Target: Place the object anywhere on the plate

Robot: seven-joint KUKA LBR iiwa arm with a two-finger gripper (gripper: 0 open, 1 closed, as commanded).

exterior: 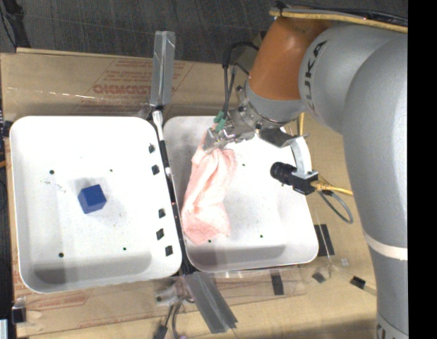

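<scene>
Camera view: left bin point(34, 256) contains a blue cube point(92, 198); right bin point(289, 242) contains a pink cloth point(207, 196), its top pinched by the gripper point(222, 134).

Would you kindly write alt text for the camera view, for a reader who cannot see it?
The grey arm's end effector holds the top of a pink cloth, which hangs down into the right white bin. A blue cube sits in the left white bin.
</scene>
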